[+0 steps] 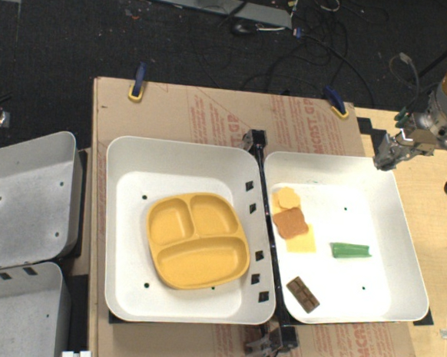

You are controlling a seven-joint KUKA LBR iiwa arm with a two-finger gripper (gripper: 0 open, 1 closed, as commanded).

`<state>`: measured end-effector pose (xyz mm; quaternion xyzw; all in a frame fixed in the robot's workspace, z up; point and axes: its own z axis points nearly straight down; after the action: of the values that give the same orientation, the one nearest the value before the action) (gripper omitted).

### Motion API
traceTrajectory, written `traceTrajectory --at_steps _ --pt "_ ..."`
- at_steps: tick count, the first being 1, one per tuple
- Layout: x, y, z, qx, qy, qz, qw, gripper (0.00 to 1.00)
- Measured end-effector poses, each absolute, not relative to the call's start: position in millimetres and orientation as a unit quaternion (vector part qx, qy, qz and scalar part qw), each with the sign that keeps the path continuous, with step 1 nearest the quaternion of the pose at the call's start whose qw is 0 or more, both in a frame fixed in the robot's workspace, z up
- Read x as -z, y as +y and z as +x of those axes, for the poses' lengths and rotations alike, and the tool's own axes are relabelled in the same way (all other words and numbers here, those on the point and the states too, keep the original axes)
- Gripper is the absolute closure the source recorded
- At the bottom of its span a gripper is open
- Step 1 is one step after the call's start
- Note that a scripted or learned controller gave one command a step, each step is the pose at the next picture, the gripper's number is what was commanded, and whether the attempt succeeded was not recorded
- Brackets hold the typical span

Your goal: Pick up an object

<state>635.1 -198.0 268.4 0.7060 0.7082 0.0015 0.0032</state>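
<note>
Cardboard-covered bench point(214, 108) carrying two white bins side by side, left bin point(125, 205), right bin point(389, 225), edges touching at the middle

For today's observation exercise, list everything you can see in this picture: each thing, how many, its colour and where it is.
bins: two, white, side by side on the bench
divided plate: one, yellow, in the left bin
round slice: one, pale orange, right bin, upper left
brown square: one, orange-brown, on a yellow square, right bin
green piece: one, green, middle of right bin
brown bar: one, dark brown, near edge of right bin
clamps: two, blue and yellow, bench's far edge
pincer: one, grey, above right bin's far right corner
</note>
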Motion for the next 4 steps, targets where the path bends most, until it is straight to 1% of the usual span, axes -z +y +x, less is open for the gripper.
traceTrajectory --at_steps 1,2,3,4 --pt "-269 -137 635.3 -0.0007 0.710 0.704 0.000 1.00" --pt "-272 -88 625.4 -0.0003 0.709 0.705 0.000 1.00" --pt "-272 -30 623.1 -0.0003 0.710 0.704 -0.001 1.00" --pt "-254 26 620.8 0.0003 0.710 0.704 -0.001 1.00"
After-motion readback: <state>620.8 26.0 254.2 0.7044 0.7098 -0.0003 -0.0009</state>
